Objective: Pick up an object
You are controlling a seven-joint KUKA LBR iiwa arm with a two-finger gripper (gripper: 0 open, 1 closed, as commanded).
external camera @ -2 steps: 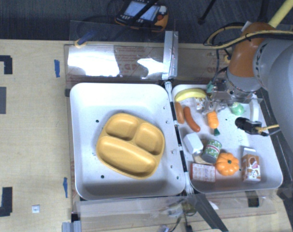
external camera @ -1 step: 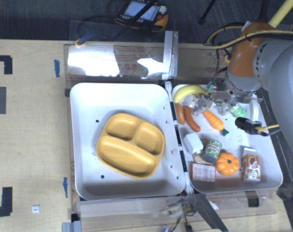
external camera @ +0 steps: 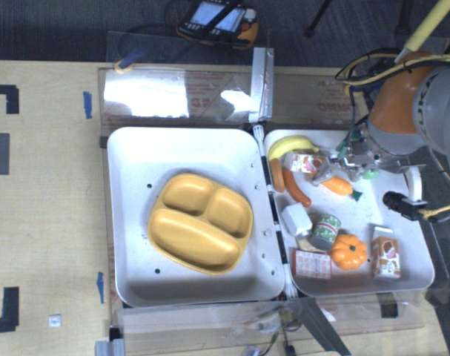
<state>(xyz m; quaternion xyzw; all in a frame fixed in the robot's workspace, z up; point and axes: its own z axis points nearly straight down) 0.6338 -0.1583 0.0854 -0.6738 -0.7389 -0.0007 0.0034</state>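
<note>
My gripper [external camera: 342,163] is low in the upper part of the right bin [external camera: 417,269], with the grey arm and its orange band [external camera: 394,104] coming in from the upper right. It hovers right over an orange carrot [external camera: 338,187] and beside a red and white packet [external camera: 306,163]. Around them lie a yellow banana [external camera: 290,147], a reddish sausage [external camera: 296,189], a white block [external camera: 295,217], a green can [external camera: 326,231], a small orange pumpkin [external camera: 348,251], a juice carton [external camera: 385,252] and a flat red box [external camera: 312,264].
The left bin [external camera: 132,154] holds a yellow divided plate [external camera: 201,219]. A clear plastic sheet [external camera: 180,91] lies behind the bins. A black device [external camera: 216,21] rests at the back, and cables run near the arm.
</note>
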